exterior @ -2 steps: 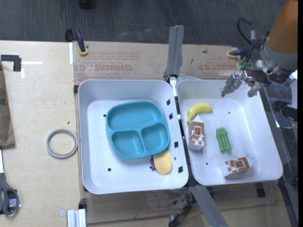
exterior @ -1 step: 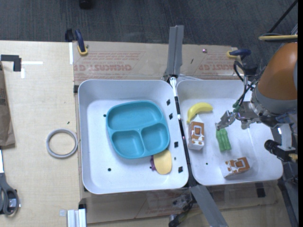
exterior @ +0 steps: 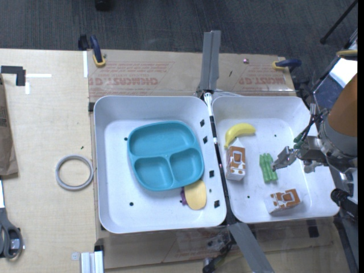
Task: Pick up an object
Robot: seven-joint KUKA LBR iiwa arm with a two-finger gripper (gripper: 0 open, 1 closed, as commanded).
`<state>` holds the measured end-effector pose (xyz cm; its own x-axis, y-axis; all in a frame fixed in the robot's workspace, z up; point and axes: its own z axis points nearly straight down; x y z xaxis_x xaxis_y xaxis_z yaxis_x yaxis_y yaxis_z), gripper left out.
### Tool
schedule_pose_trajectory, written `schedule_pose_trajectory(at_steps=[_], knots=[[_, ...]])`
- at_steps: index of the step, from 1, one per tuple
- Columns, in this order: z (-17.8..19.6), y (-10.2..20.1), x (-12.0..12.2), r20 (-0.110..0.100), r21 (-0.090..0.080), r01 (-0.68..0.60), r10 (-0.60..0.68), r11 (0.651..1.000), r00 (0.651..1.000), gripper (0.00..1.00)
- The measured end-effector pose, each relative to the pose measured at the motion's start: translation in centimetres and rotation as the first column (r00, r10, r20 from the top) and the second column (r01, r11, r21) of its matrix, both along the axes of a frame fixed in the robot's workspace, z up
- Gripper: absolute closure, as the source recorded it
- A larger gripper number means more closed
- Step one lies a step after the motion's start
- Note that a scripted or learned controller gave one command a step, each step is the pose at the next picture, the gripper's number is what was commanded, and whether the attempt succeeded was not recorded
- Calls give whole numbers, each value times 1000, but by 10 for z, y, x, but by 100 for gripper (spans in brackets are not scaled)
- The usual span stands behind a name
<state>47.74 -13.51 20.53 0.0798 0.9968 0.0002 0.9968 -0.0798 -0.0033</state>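
In the right bin (exterior: 284,115) lie a yellow banana (exterior: 239,132), a small white and orange carton (exterior: 236,162), a green ridged object (exterior: 268,168) and a second white and orange carton (exterior: 285,201). My gripper (exterior: 281,162) hangs low over the right bin's right side, its tip just right of the green object and above the second carton. The arm's wrist (exterior: 327,149) reaches in from the right edge. I see nothing held in the gripper.
The left bin (exterior: 108,169) holds a blue divided plate (exterior: 165,155) and a yellow fruit (exterior: 195,196) beside a small purple piece. A grey ring (exterior: 74,172) and scissors (exterior: 10,239) lie on the bench to the left.
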Motion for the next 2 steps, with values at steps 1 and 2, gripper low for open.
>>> schedule_pose_trajectory(at_steps=[1,2], knots=[[-114,-22,61,2,0,-270,270,963,963,0],[-106,-24,61,1,0,-266,266,964,964,100]])
